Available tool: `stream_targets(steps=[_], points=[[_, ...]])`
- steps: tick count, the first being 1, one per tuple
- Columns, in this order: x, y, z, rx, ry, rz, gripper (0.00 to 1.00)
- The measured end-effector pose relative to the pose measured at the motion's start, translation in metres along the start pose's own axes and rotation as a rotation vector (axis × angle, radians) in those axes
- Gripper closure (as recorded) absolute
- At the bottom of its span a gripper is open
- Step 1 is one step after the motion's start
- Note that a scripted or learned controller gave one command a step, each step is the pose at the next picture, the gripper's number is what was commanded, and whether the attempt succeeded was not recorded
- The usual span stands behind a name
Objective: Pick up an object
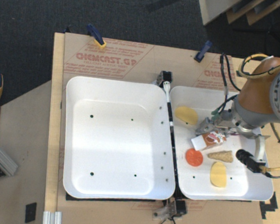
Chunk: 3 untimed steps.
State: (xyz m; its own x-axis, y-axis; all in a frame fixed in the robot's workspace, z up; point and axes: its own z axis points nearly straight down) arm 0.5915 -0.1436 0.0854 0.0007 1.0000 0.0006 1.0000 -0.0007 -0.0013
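- Yellow slice (218, 174) lies at the right bin's (259, 188) near edge.
- Red disc (194, 157), tan wedge (221, 155), yellow piece (186, 115) and packet (212, 139) lie beyond it.
- Gripper (218, 123) hangs over the packet; grip state: cannot tell.

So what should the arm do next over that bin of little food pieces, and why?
Probably lower straight down a little. The gripper sits just above the red and white packet in the right bin, and nothing is visibly between its fingers, so going down should bring them around the packet.
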Motion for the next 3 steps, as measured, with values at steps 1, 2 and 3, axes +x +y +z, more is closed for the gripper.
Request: stream_targets(steps=[1, 2, 3], points=[[0.000, 0.001, -0.010, -0.002, -0.001, 0.000, 1.00], [0.000, 0.000, -0.010, -0.001, -0.001, 0.000, 0.00], [-0.005, 0.036, 0.001, -0.005, -0.002, -0.002, 0.00]])
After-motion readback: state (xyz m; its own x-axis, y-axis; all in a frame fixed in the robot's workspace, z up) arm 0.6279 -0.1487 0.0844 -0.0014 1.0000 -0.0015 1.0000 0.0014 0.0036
